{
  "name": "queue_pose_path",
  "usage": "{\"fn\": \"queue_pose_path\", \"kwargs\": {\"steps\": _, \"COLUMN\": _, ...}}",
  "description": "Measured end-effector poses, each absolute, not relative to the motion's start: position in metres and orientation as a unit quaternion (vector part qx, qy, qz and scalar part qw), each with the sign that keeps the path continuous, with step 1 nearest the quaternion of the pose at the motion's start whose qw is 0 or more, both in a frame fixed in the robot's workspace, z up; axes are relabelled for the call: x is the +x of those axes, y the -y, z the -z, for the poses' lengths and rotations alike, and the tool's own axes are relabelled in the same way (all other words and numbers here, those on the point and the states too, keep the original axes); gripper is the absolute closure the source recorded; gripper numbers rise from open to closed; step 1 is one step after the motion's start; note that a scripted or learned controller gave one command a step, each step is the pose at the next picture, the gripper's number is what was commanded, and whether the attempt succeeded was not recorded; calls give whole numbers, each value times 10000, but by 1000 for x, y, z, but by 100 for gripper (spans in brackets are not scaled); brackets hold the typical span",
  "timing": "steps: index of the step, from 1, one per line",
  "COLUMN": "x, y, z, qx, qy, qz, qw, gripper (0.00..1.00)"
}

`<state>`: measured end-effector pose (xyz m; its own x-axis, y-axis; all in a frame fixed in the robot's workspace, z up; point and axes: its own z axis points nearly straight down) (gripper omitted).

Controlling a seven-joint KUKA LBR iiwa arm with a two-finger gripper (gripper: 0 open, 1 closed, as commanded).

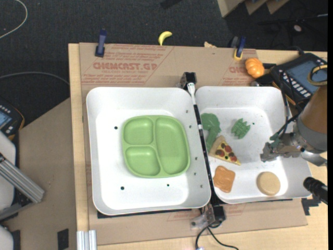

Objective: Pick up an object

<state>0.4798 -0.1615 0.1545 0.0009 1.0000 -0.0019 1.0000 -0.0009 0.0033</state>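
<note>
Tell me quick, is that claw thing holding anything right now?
Gripper: over the right bin, near its right side; nothing seen between its fingers, and open or shut cannot be told.

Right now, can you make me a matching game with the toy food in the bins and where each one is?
Things:
1. green divided plate
2. pizza slice
3. round cookie
4. small banana

Places:
A. outside the bins, at the far edge of the board
B. in the left bin
C. near corner of the right bin
D. right bin, just below the broccoli

Pairs: 1-B, 2-D, 3-C, 4-A
</note>
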Motion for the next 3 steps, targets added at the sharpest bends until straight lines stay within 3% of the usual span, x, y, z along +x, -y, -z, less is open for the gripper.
{"fn": "queue_pose_path", "kwargs": {"steps": 1, "x": 478, "y": 139, "z": -107, "qx": 7065, "qy": -7077, "qz": 9, "qw": -36, "gripper": 100}}
{"fn": "queue_pose_path", "kwargs": {"steps": 2, "x": 479, "y": 143, "z": -83, "qx": 7073, "qy": -7069, "qz": 5, "qw": -17, "gripper": 100}}
{"fn": "queue_pose_path", "kwargs": {"steps": 3, "x": 479, "y": 96, "z": -84, "qx": 7057, "qy": -7086, "qz": -3, "qw": -23, "gripper": 100}}
